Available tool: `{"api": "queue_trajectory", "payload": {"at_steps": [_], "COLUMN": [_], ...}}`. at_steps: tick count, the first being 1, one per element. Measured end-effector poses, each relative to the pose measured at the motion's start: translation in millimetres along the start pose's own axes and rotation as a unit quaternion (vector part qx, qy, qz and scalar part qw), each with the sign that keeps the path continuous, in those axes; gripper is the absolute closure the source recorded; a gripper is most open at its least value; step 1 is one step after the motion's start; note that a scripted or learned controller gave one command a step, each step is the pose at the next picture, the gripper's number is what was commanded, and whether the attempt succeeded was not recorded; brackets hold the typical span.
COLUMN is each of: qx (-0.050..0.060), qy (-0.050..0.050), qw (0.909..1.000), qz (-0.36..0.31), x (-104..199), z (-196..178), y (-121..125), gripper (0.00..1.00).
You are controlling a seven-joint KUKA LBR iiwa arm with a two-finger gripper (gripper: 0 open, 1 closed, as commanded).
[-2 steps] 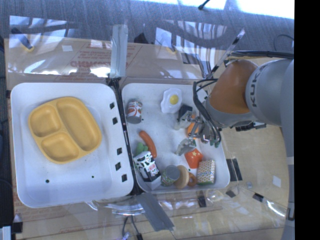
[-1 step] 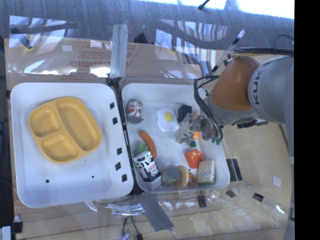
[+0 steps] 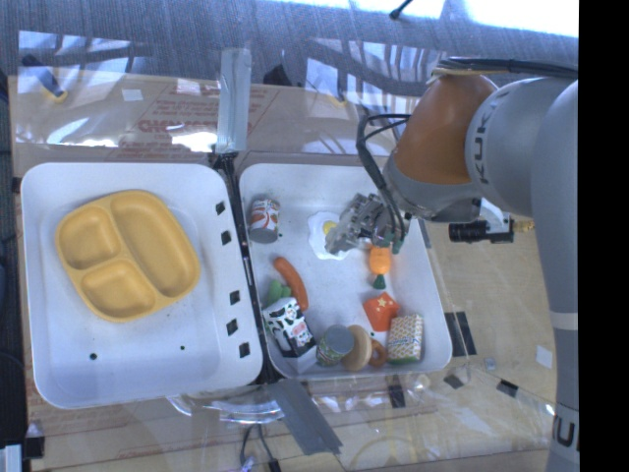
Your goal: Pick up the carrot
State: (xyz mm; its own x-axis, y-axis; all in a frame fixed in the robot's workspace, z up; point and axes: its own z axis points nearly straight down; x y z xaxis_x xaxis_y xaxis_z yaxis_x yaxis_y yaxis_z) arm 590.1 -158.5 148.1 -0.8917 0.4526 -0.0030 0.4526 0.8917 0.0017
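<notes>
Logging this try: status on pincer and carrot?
Pincer low in right white bin, grip unclear. Small orange carrot beside it, on bin floor. Fried egg toy under pincer.

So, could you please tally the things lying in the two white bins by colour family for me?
Yellow: 1, the yellow compartment plate.
Orange or red: 3, the small orange carrot, the red sausage, the red wedge.
White: 1, the fried egg.
Multicoloured: 5.
Total: 10.

We see an orange carrot [image 3: 380, 260] with a green tip; left of it a red sausage [image 3: 291, 280], a black-and-white cow-patterned carton [image 3: 287, 324], a yellow plate [image 3: 126, 254].
</notes>
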Motion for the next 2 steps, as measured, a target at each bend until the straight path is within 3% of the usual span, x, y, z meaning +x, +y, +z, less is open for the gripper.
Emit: {"api": "queue_trajectory", "payload": {"at_steps": [1, 2], "qx": [0.0, 0.0], "qy": [0.003, 0.0], "qw": [0.9683, 0.9963], "qz": [-0.25, -0.085], "x": [28, 38], "z": [19, -34], "y": [-51, 10], "gripper": [1.0, 1.0]}}
